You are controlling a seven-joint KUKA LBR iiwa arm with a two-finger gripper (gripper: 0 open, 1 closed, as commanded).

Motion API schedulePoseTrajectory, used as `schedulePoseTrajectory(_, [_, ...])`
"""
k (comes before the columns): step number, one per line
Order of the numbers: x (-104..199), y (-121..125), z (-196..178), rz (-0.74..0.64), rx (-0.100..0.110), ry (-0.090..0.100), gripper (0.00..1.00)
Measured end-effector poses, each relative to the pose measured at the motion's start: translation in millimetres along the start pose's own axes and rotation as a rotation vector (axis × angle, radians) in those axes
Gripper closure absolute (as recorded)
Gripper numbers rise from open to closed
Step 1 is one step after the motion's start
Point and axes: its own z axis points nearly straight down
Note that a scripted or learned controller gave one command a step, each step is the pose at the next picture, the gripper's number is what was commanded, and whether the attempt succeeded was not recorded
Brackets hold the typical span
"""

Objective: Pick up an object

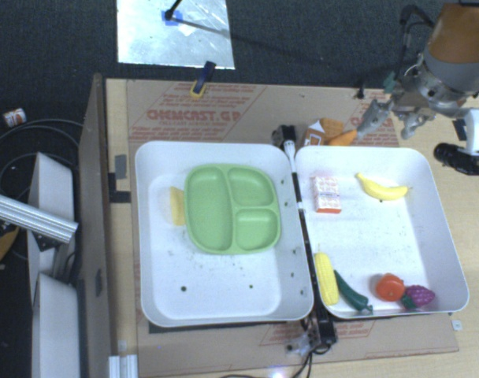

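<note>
My gripper (391, 124) hangs above the back rim of the right bin (440, 211), near its far right corner, open with nothing between its fingers. Its left finger (371, 121) points down toward an orange carrot-like piece (339, 136) lying just behind that rim. Inside the right bin lie a yellow banana (384, 187), a white and red box (327, 194), a corn cob (326, 278), a dark green vegetable (350, 290), a red tomato (389, 287) and purple grapes (418, 296).
The left bin (161, 290) holds a green divided plate (230, 209) with a yellow piece (176, 205) at its left edge. A black clip (287, 138) sits where the two bins meet at the back. Cardboard lies under both bins.
</note>
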Motion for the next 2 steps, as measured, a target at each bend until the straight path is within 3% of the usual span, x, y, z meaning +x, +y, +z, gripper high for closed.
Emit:
schedulePoseTrajectory(1, [-55,-44,49,0.008,0.006,-0.001,0.00])
schedulePoseTrajectory(2, [-81,-25,138,0.004,0.005,0.000,0.00])
